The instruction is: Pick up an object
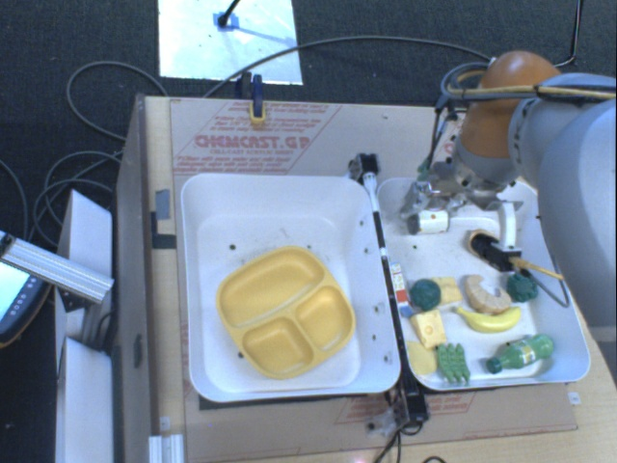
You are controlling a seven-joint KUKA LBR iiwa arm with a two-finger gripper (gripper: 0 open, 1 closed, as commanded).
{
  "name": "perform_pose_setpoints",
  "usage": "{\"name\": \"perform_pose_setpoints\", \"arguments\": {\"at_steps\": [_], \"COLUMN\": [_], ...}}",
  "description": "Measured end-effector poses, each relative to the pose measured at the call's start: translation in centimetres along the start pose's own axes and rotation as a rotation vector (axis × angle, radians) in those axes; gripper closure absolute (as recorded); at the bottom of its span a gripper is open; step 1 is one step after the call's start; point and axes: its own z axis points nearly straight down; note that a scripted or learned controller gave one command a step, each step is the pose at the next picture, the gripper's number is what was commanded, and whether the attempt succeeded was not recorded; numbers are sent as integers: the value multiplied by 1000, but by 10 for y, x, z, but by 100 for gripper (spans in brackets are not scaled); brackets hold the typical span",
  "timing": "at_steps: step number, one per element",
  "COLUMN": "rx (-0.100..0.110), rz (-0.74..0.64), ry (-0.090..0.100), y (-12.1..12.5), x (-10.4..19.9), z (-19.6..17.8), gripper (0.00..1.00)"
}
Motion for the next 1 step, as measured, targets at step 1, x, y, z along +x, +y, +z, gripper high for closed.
{"name": "perform_pose_setpoints", "arguments": {"at_steps": [1], "rx": [5], "rz": [3], "ry": [3], "y": [-37], "x": [78], "z": [-89], "gripper": [100]}}
